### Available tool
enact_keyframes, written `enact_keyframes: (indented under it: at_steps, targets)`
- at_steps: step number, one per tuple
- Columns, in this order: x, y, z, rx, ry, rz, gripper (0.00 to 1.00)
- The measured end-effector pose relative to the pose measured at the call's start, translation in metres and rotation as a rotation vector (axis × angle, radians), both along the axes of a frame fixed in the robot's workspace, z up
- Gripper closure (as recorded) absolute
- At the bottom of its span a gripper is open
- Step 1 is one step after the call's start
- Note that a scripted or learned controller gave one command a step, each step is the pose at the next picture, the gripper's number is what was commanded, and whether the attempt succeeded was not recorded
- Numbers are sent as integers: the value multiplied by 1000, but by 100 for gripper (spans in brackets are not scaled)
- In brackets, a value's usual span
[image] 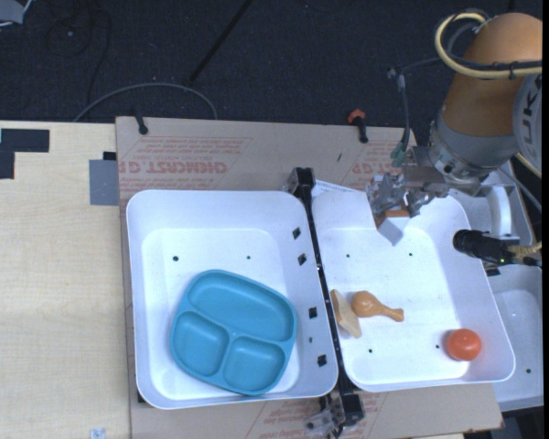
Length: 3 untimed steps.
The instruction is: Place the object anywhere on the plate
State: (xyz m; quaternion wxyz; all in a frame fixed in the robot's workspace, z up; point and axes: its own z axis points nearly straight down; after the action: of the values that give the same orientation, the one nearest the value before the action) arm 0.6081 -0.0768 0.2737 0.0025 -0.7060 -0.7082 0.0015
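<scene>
A blue plate (233,332) with three compartments lies in the left bin (156,236), toward its front. In the right bin (421,263) a tan toy drumstick (377,307) rests near the front left, with a pale flat piece (345,315) touching its left side. An orange-red ball (462,344) sits in that bin's front right corner. My gripper (392,218) hangs over the back of the right bin, well behind the drumstick and far from the plate. A small orange patch (398,211) shows at the gripper's tip, and I cannot make out what it is.
A black divider (313,282) with clips runs between the two bins. A black cylinder (480,243) juts over the right bin's right rim. Cardboard (229,158) lies under both bins, and a wooden benchtop (46,282) extends to the left.
</scene>
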Motion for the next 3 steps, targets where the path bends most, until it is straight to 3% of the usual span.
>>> enact_keyframes:
  at_steps: [3]
  targets:
    - [-9, 148, -25, 0, 1, 1, 100]
